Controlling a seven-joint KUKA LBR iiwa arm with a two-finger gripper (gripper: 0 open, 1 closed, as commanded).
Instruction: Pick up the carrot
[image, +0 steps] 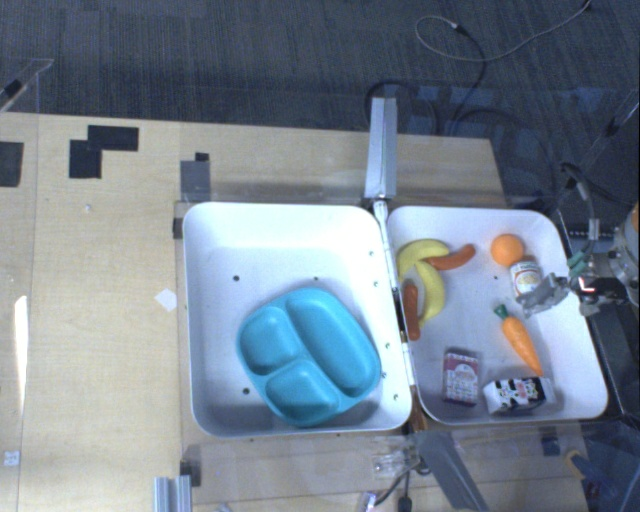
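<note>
While the arm (612, 268) reaches in over the outer wall of the right bin (560, 232), its gripper (545, 296) hangs low inside that bin with the tips pointing toward the middle of the bench; whether it is open or closed cannot be told, since the tip is small and blurred against the white floor. The carrot (520, 341) lies just below the gripper, orange with a small green top; the green end points up toward the gripper tip and sits very close to it, though contact cannot be judged. Nothing shows held in the gripper.

Right beside the gripper, on its upper side, stands a small jar (526, 275) with a pale label, and above that an orange (508, 249). Farther from the gripper, toward the divider between the bins, lie a banana (428, 272), a reddish sausage (448, 260) across it, and another sausage (410, 308) along the bin wall. Below the carrot sit a small dark box (461, 377) and a black-and-white carton (517, 394).

Well apart from the gripper, the left bin (215, 300) holds a blue divided plate (308, 354) with three compartments.
</note>
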